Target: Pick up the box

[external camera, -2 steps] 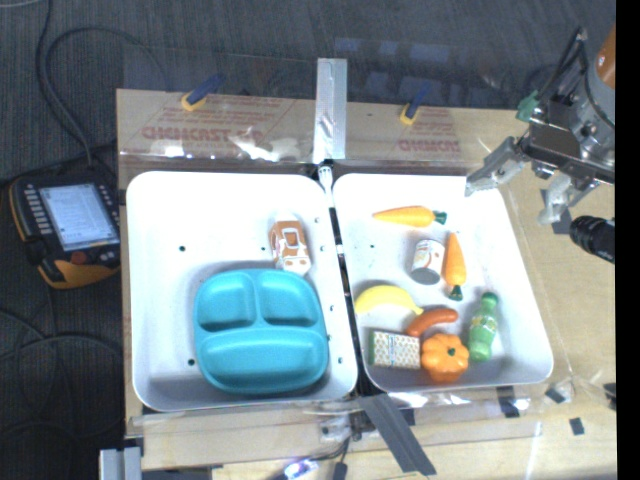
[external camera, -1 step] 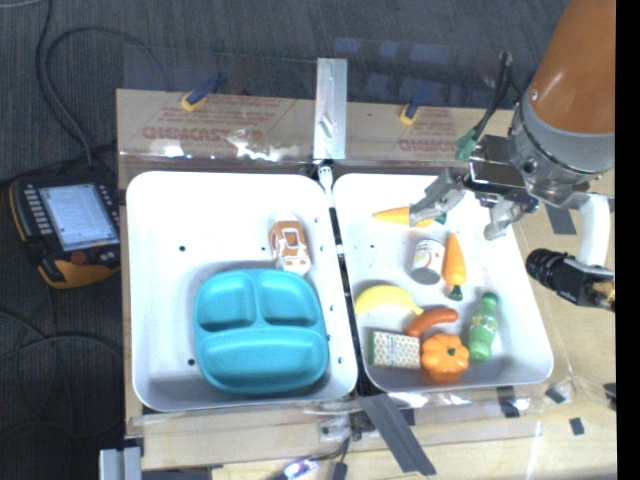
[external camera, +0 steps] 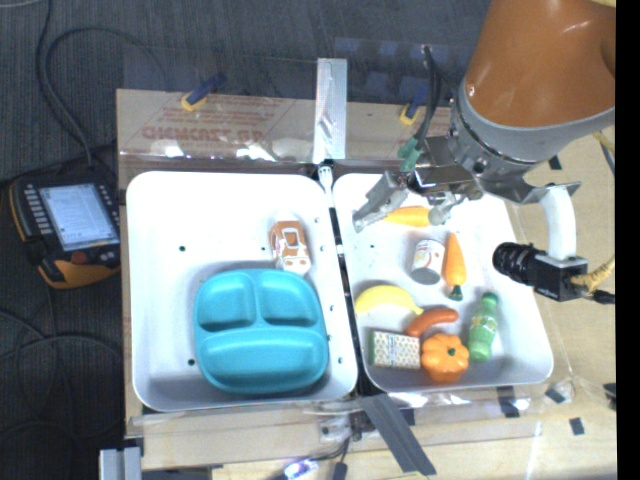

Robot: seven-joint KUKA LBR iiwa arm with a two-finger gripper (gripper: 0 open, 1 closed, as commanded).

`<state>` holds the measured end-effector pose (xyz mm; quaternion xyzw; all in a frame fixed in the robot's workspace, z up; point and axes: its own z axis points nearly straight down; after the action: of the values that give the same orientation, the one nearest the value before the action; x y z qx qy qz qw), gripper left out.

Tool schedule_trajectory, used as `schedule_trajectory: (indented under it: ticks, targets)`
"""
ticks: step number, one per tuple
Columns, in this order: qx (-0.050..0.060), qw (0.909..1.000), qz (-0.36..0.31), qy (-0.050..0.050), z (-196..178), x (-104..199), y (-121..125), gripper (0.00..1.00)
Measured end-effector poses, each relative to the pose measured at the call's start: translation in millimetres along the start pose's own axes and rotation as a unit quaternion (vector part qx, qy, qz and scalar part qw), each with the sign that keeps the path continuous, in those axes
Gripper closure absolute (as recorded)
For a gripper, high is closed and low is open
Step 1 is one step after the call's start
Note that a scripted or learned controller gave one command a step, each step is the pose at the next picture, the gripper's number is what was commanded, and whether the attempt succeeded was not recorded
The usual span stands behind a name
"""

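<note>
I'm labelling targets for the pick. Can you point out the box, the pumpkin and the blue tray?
box (external camera: 395,349), camera view, patterned top face.
pumpkin (external camera: 445,357), camera view, orange body.
blue tray (external camera: 262,329), camera view, centre divider.

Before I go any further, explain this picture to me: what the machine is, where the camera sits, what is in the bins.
One camera looks down at a slant on two shallow white bins. The orange and grey mass at upper right is a robot arm; its end effector hangs over the right bin, fingers spread, holding nothing. That bin holds a small patterned box, a banana, a sausage, a pumpkin, a green bottle, a carrot and a small can. The left bin holds a blue divided tray and an orange toy car.
</note>
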<state>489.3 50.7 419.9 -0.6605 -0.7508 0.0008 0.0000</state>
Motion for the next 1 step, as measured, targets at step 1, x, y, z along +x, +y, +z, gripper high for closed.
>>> schedule_trajectory:
  ticks: [1]
  targets:
    - [0.001, 0.9991, -0.041, 0.000, 35.3, 79.6, 5.3, 0.00]
